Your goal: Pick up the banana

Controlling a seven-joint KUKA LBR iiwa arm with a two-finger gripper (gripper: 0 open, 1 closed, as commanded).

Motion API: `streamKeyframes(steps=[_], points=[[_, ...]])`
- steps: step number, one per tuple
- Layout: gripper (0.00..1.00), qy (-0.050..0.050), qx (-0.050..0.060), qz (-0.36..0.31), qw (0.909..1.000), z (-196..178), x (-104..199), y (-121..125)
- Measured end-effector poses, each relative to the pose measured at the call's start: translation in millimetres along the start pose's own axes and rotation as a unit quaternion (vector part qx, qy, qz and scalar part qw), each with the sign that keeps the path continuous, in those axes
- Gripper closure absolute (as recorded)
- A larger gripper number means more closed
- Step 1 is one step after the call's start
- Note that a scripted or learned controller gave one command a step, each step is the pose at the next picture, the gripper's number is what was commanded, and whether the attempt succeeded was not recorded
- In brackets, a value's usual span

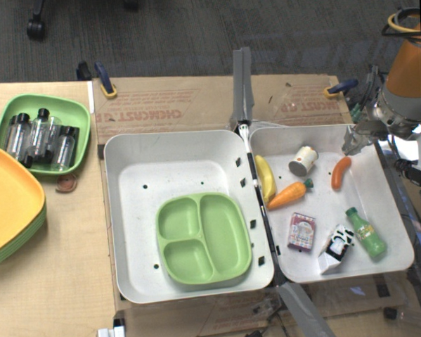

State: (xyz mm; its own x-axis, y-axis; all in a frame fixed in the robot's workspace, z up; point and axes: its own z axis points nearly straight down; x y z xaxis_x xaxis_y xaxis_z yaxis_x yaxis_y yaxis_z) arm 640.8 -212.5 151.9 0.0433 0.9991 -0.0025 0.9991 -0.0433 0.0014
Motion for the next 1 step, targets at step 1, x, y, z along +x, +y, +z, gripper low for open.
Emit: streamKeyframes(steps=[1], points=[[1.00,-0.001,0.000,-0.001,1.0000,-9.2,-0.3,0.4]])
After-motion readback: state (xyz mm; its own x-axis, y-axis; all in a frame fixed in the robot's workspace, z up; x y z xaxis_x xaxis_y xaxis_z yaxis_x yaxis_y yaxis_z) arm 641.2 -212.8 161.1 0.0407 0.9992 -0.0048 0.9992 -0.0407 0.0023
